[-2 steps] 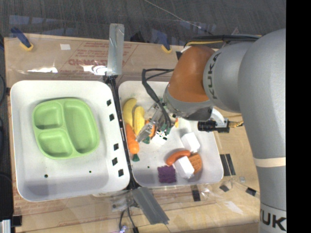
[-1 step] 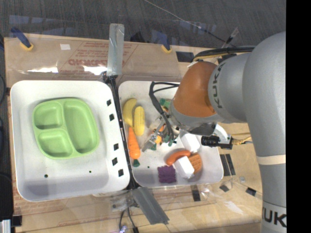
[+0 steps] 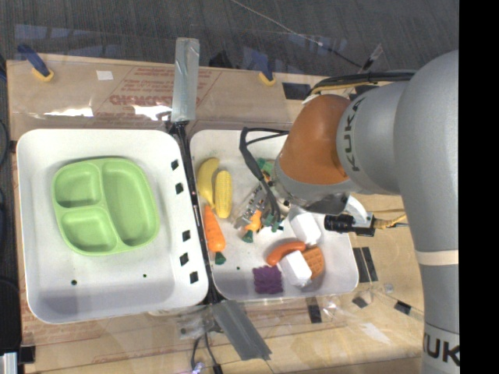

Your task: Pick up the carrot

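The carrot point(image 3: 214, 229) is orange with a green stub at its near end. It lies lengthwise against the left wall of the right bin point(image 3: 343, 275). My gripper point(image 3: 258, 210) hangs low over the middle of that bin, just right of the carrot and apart from it. The grey wrist and orange band hide much of the gripper. A small orange and green piece point(image 3: 253, 224) sits right at the gripper's tip; whether it is held is unclear.
A yellow banana point(image 3: 205, 179) and a corn cob point(image 3: 223, 193) lie just beyond the carrot. Purple grapes point(image 3: 267, 280), a salmon piece point(image 3: 285, 251), white blocks point(image 3: 297, 269) and a brown item point(image 3: 314, 260) crowd the near right. A green divided plate point(image 3: 105, 205) sits in the left bin point(image 3: 47, 287).
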